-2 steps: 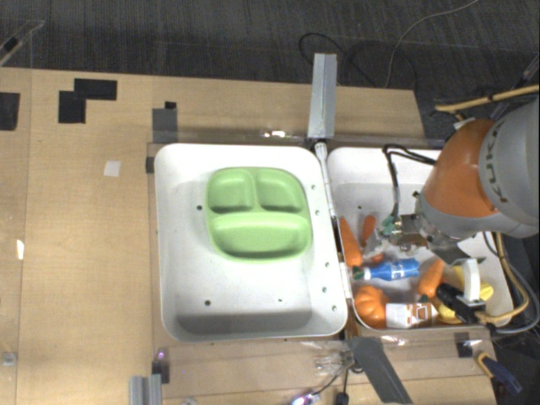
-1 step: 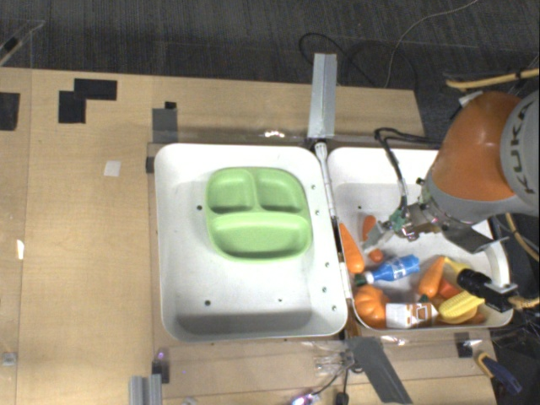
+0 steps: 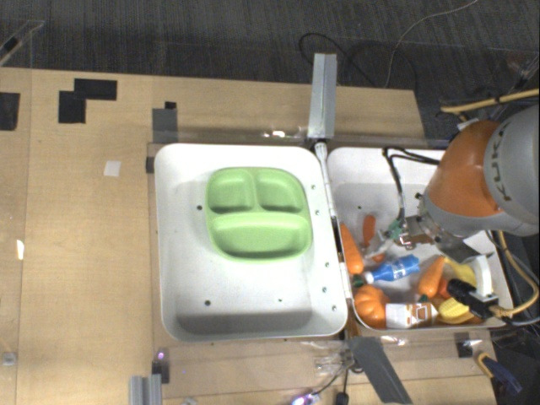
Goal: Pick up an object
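The big grey robot arm with the orange band (image 3: 472, 180) reaches in from the right and hangs over the right white bin (image 3: 363, 171). Its gripper (image 3: 403, 233) sits low in the middle of that bin, but it is too small and dark here to tell if it is open or closed. The thing closest to it looks like the small blue and white plastic bottle (image 3: 394, 270). The bottle lies on its side just below the gripper, a bit to the left, with its long side running left to right and tipped up a little at the right end. I think the gripper needs to go down and toward the front of the bin to reach it. Orange toy carrots (image 3: 352, 251) lie close by on the left. The left white bin (image 3: 177, 251) holds a green plastic tray with three parts (image 3: 256, 211), well apart from the gripper.
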Robot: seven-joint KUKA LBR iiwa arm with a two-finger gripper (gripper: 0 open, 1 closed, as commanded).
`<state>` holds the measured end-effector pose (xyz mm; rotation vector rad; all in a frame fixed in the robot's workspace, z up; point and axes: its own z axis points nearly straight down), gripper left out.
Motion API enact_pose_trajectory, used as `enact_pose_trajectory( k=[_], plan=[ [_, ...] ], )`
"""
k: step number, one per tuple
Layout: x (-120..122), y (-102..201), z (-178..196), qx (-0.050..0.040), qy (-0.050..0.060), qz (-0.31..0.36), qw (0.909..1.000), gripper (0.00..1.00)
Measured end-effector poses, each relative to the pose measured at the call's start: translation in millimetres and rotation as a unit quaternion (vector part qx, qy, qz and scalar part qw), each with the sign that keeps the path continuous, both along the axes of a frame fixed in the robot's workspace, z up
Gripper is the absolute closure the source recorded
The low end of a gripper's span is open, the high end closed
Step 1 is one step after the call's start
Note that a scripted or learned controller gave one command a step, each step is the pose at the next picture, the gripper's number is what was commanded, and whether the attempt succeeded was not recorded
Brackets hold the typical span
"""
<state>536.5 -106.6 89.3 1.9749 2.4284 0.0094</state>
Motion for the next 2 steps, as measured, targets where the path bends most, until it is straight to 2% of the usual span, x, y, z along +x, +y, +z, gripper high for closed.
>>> enact_pose_trajectory(
  k=[1, 2],
  plan=[
    [2.9, 1.4, 10.6, 0.0012, -0.003, 0.001, 1.0, 1.0],
    [50.6, 49.1, 94.7, 0.0016, 0.005, -0.068, 0.9977, 1.0]
  ],
)
